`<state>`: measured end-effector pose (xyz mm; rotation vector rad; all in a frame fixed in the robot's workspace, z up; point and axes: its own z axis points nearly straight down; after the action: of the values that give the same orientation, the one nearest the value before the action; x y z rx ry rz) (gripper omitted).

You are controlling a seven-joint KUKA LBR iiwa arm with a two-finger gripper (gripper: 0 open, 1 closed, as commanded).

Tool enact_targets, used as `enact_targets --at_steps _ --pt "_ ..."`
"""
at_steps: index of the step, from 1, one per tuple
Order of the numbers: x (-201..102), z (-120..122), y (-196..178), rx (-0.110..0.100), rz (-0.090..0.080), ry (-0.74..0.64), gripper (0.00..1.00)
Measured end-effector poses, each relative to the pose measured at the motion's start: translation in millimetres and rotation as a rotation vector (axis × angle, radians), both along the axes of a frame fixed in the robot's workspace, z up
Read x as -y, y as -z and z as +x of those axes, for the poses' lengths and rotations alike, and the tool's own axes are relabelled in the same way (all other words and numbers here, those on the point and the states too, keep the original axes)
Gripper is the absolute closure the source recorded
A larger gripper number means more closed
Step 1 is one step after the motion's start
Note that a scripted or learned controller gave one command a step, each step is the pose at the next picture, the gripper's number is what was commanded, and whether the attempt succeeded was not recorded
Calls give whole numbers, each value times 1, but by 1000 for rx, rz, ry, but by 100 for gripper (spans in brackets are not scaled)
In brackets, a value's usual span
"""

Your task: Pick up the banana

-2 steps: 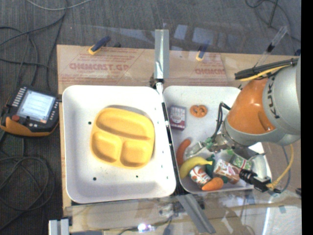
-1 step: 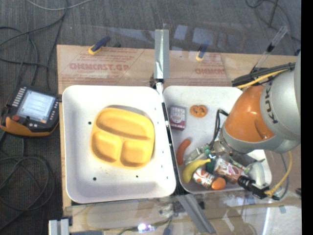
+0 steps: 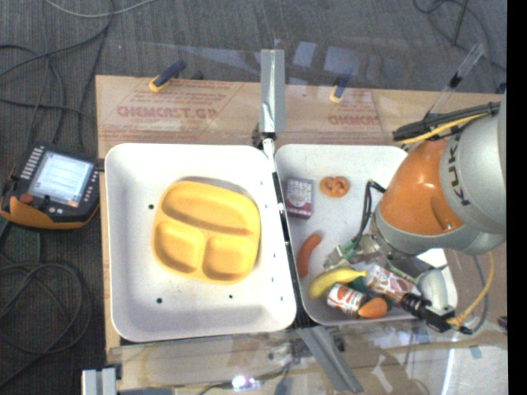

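Yellow banana [image 3: 332, 281] lies in the right bin [image 3: 362, 164] beside a can [image 3: 346, 299], under the end effector [image 3: 356, 253], whose grip state cannot be told.

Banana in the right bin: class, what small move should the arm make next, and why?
Probably lower the hand slightly toward the banana. The banana lies on the bin floor just below-left of it, crowded by the can and the sausage, so a short, careful descent seems best.

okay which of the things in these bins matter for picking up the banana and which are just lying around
Job:
banana
end effector, above the banana

Lying about:
yellow tray, left bin
hot dog
pretzel
purple box
can
carrot
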<state>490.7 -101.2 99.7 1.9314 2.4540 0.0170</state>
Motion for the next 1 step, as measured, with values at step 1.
enact_targets --at_steps 1 --pt "0 0 0 -1 0 0 0"
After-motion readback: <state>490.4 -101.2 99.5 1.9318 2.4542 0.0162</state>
